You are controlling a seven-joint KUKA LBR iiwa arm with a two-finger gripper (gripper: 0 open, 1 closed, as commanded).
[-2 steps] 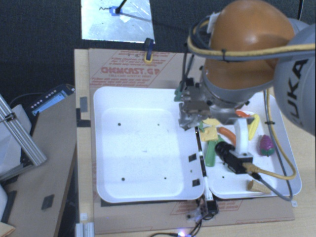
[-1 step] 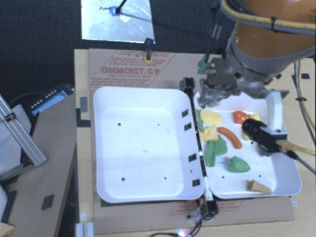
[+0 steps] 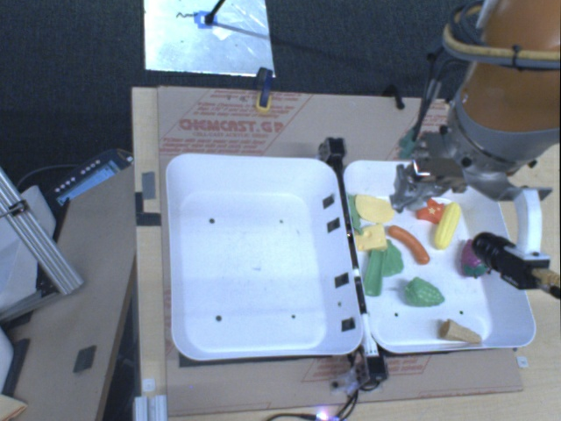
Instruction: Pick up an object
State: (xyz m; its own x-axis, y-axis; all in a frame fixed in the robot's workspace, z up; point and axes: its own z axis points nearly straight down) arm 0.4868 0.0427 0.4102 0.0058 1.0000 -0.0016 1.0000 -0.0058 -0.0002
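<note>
My gripper (image 3: 405, 193) hangs over the back of the right bin (image 3: 491, 336), its dark fingers just above and right of a yellow toy piece (image 3: 375, 209). Nothing shows between the fingers. Close by lie a small red-orange piece (image 3: 430, 211), a yellow corn cob (image 3: 447, 224), an orange sausage (image 3: 409, 244), a yellow block (image 3: 372, 239), a green pepper-like piece (image 3: 380, 267), a green leafy lump (image 3: 423, 292), a purple item (image 3: 473, 259) and a tan wedge (image 3: 458, 330).
The left bin (image 3: 254, 261) sits beside the right one, joined by a black clamp strip (image 3: 344, 235). The arm's orange and grey body (image 3: 513, 68) covers the right bin's back right corner. A black part with a white bracket (image 3: 513, 257) overhangs the right rim.
</note>
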